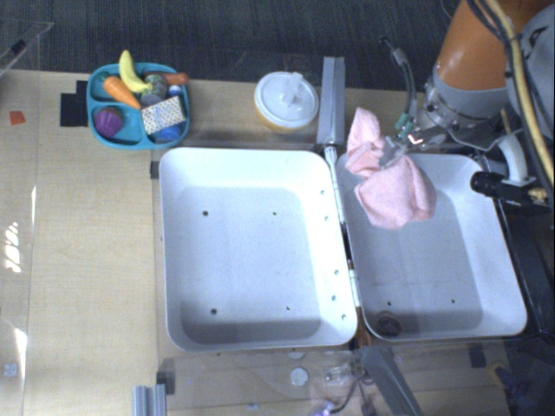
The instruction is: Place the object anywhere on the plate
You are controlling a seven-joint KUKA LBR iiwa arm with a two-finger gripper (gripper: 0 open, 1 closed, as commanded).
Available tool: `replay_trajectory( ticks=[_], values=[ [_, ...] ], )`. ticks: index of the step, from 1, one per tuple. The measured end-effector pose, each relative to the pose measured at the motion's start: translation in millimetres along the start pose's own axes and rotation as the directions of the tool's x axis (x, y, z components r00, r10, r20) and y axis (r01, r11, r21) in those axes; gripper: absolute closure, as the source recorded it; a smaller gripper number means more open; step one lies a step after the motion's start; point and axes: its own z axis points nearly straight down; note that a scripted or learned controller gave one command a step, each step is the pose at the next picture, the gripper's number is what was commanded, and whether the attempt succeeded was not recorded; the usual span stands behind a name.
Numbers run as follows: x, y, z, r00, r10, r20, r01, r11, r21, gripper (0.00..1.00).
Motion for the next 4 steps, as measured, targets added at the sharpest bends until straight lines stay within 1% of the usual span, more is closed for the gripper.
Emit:
replay_trajectory(
  ticks=[1, 2, 3, 4],
  values=[
    [1.5, 1.6, 43.3, 1.0, -0.005, -0.002, 0.005, 1.0, 0.002, 1.0],
    [47.0, 25.4, 32.3, 0.917, -0.398, -0.001, 0.398, 0.917, -0.002, 1.0],
    [93.5, 53.7, 24.6, 0.689, -0.725, 0.002, 0.725, 0.689, -0.004, 1.0],
    [138.8, 77.3, 33.8, 0.4, -0.917, 0.002, 0.917, 0.4, -0.004, 1.0]
  ],
)
